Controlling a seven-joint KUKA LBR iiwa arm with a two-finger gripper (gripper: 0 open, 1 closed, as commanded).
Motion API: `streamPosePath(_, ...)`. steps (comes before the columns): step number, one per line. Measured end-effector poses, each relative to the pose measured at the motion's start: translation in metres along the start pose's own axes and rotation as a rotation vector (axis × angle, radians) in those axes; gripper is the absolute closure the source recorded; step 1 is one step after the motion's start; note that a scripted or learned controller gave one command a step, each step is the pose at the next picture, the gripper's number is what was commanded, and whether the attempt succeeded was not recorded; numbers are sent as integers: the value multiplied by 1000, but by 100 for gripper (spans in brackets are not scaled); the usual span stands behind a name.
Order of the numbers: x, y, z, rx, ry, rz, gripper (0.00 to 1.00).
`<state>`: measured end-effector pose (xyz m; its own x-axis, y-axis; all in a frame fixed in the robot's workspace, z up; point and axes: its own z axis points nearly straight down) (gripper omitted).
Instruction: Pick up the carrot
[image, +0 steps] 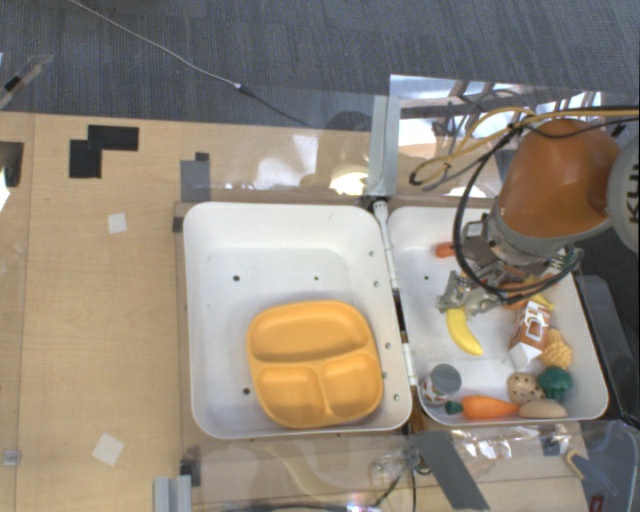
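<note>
Two bins sat before me: carrot (490, 407) lay along the right bin's (415, 260) front edge, crowded by toys; my end effector (462, 298) hovered above the banana (463, 331), grip state indiscernible. I judged a low, narrow approach best.

The carrot (487, 407) lies hard against the right bin's (415, 290) front wall, hemmed in: a small grey cup (441, 381) just beside its left tip, a speckled egg (522, 386) and a pale lump (542, 408) crowding its right end. A banana (463, 331) lies between it and the tool (468, 297), with bare white floor in between, so the way down from above looks open. The bin's left side is mostly bare. In the left bin (215, 290) a yellow tray (314, 361) fills the front half.
</note>
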<state>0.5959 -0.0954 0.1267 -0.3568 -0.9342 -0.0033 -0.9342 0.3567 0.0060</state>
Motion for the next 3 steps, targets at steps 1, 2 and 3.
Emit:
streamPosePath(1, -63, -39, -61, 17, -3, -246, 100)
streamPosePath(2, -94, -43, -60, 13, 0, -724, 100)
streamPosePath(3, 3, -80, -120, 18, 3, -515, 100)
